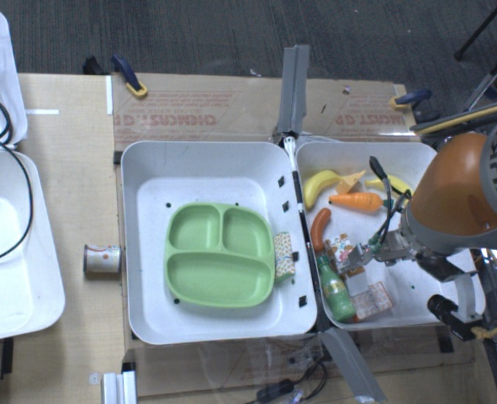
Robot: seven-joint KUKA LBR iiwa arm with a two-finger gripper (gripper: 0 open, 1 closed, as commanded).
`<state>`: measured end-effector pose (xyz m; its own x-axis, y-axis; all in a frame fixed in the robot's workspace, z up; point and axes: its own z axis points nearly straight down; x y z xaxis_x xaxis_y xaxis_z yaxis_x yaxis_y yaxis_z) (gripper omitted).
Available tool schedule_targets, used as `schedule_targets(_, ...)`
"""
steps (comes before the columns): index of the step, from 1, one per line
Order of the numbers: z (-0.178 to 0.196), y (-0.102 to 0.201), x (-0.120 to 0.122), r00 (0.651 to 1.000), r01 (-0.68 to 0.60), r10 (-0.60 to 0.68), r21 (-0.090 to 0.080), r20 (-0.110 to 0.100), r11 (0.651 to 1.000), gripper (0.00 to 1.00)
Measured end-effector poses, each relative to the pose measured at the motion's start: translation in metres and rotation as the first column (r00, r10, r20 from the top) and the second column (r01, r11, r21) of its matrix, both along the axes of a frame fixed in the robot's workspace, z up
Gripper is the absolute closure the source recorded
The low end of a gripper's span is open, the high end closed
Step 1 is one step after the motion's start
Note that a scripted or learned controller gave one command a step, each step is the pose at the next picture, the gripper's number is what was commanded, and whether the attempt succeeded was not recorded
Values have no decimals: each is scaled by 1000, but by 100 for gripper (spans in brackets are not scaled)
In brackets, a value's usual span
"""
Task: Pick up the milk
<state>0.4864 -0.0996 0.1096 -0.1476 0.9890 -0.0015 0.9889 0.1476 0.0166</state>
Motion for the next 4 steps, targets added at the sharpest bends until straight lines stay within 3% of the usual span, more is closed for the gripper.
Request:
schedule_targets(1, 81, 26, -8, 996, -86, 86, -1, -18, 996, 0)
schedule_targets(2, 81, 150, -9, 1000, -8, 8, -2, -19, 1000, 0)
schedule_targets(3, 66, 212, -9, 998, -59, 59, -3, -21, 998, 0)
schedule_targets(4, 74, 210, -9, 998, -55, 55, -5, -23, 998, 100)
